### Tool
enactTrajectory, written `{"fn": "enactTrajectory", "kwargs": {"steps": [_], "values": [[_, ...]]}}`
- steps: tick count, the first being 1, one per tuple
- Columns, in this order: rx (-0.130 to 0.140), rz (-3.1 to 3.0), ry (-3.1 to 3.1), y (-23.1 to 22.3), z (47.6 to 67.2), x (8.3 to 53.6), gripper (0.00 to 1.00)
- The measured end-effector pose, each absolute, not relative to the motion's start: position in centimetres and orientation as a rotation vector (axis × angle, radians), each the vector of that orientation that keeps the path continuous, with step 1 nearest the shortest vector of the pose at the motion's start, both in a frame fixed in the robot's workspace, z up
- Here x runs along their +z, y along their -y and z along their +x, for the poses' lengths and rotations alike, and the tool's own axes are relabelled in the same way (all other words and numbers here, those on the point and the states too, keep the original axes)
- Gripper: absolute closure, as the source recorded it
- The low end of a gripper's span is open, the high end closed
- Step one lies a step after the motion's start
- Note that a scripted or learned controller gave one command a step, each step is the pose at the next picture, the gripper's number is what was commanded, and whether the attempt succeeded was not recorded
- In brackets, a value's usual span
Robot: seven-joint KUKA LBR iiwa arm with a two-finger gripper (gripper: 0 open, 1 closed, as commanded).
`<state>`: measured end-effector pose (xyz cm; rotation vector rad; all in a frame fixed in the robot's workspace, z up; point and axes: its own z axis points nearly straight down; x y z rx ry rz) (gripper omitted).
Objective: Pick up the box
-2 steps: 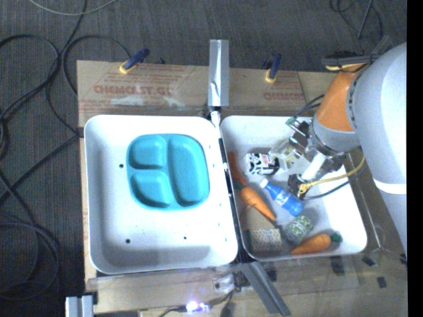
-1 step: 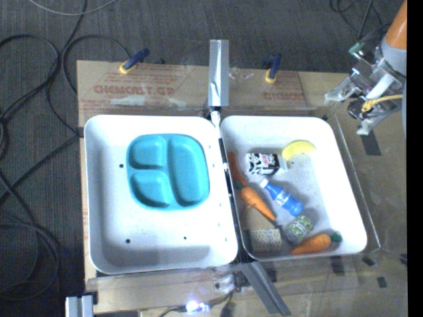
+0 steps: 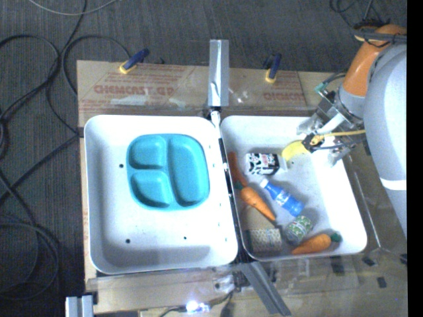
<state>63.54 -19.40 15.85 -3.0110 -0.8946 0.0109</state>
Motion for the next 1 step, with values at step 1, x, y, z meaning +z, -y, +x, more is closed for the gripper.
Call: {"fn": "enactTrajectory", "kwargs": {"steps": [1], "values": [[0.006,-3.006,0.916,20.15,66.14,24.74,0.0]]}}
